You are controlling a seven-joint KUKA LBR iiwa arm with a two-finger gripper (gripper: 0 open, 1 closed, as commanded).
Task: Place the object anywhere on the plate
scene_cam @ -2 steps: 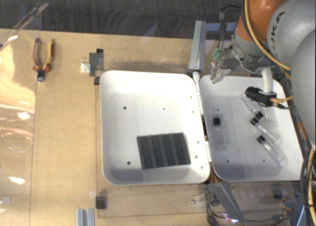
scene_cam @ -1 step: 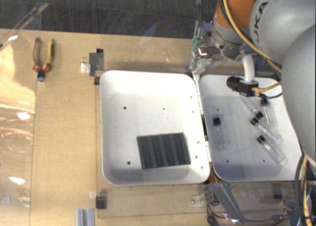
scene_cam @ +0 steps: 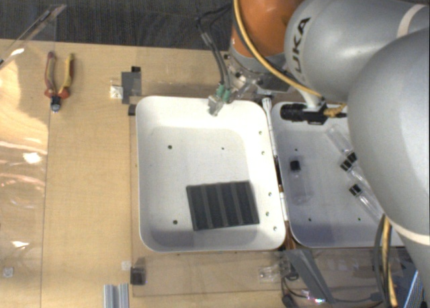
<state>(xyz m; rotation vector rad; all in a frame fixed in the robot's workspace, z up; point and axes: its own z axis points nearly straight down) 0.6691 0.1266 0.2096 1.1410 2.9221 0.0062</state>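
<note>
Grey arm [scene_cam: 349, 37] reads "KUKA" — end effector [scene_cam: 218, 103], grip state unclear, over the left bin's [scene_cam: 151, 165] far rim.

My arm [scene_cam: 363, 37] is pale grey with an orange band [scene_cam: 269, 7] and black lettering. The two shallow plastic bins, left [scene_cam: 154, 165] and right [scene_cam: 316, 226], are white, dotted with small dark holes. A flat ribbed rectangular plate [scene_cam: 222, 206] in the left bin is dark grey with lengthwise stripes. The wooden tabletop [scene_cam: 80, 199] is light tan. The pliers [scene_cam: 58, 81] have red and yellow handles.
</note>
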